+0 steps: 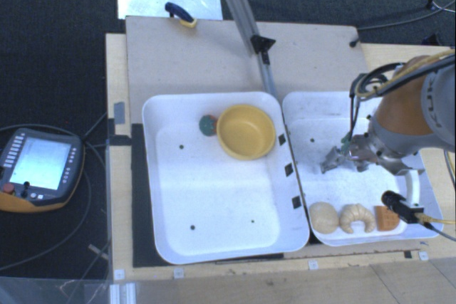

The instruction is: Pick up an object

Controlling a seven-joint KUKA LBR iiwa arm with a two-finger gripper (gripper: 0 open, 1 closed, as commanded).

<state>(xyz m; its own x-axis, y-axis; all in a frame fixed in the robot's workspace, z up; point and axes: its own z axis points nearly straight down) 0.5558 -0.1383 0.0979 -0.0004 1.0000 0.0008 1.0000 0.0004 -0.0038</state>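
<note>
In the right bin [313,109] my gripper [330,163] hangs over the bin's middle, pointing left, with nothing visible between its fingers. Along that bin's front edge lie a pale round bun [323,216], a croissant-shaped piece [358,218] and a small orange block [387,218], all a short way below the gripper. The left bin [214,224] holds a yellow bowl [246,132] at its back right and a small dark green ball [207,125] touching the bowl's left side.
The grey arm with its orange band [410,107] reaches in from the right over the right bin. A metal pole [239,0] slants across the board behind the bins. A teach pendant [35,169] lies on the floor at left.
</note>
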